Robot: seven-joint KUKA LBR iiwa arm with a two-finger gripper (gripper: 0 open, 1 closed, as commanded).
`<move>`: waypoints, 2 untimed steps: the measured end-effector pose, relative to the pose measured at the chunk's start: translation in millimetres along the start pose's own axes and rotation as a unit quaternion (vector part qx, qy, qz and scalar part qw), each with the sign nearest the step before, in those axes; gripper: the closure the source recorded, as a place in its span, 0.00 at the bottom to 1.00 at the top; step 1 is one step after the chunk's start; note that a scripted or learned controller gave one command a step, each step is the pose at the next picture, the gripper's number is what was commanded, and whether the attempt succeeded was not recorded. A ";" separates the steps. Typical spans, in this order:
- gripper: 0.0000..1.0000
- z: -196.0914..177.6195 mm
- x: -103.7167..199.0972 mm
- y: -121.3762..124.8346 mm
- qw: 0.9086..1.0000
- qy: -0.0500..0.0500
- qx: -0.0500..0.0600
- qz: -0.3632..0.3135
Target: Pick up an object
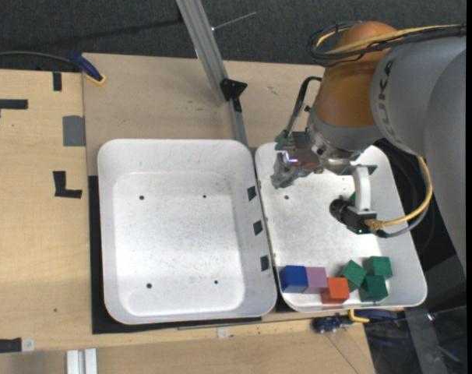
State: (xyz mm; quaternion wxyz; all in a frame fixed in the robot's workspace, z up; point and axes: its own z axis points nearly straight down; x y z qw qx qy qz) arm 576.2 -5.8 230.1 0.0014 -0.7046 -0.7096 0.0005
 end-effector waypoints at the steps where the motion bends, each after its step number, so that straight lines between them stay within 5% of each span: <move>1: 1.00 -7.6 47.5 -1.2 1.000 0.000 -0.001 0.000; 2: 1.00 -0.3 91.5 -6.7 1.000 0.000 0.000 0.000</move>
